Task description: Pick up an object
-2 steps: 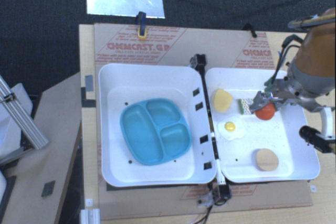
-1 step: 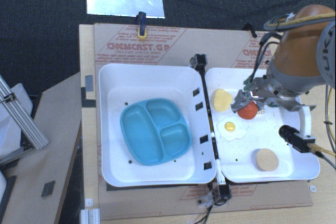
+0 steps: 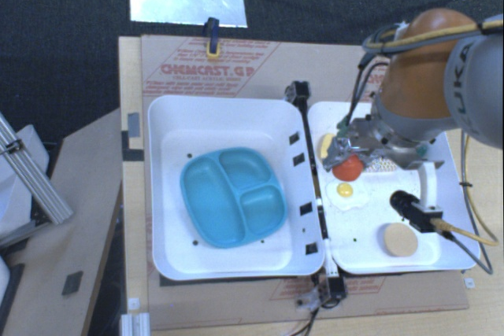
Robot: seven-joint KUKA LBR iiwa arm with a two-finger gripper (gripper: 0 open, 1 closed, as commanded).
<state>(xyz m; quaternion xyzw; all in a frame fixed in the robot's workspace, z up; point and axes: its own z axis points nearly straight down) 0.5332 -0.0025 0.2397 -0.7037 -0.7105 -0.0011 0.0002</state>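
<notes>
Arm (image 3: 429,83) enters from right, wrist covering rear of right bin (image 3: 366,254). Gripper (image 3: 344,150) low at bin's left side, directly over red round object (image 3: 348,168). Whether it is touching or gripping object, and how far open it is, cannot be told. Yellow piece (image 3: 325,144) just left of gripper. Fried egg (image 3: 346,194) just in front of red round object. Tan disc (image 3: 400,240) near front wall. Speckled item (image 3: 383,165) partly hidden under wrist. Left bin (image 3: 169,169) holds blue divided plate (image 3: 233,195).

"CHEMCAST GP" in red, on brown sheet (image 3: 260,65) — smaller print unreadable
</notes>
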